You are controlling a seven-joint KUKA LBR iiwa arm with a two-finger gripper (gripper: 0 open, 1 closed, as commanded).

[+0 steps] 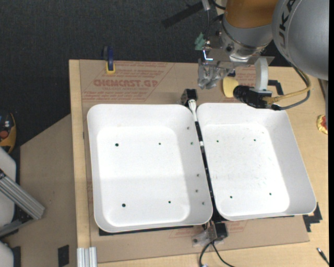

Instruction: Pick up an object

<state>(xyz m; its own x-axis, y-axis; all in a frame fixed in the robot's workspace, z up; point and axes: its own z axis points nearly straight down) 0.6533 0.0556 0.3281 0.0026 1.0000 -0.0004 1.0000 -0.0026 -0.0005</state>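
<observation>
My gripper (209,78) hangs above the bench just beyond the far rims of the two bins, over the gap between them. It is small and grey against the cardboard, and I cannot make out anything in it. A pale yellow rounded thing (228,86) lies just to its right, behind the far rim of the right bin (304,174) and partly hidden by a black fitting with a cable (253,97). The left bin (92,156) shows its white floor with a few dark dots.
Both bins sit on a cardboard sheet (135,81) with red print. A black clip (189,97) and a strip join the bins along their shared edge. A blue and yellow clamp (109,59) stands at the sheet's far left. The arm's orange band (250,13) is at the top right.
</observation>
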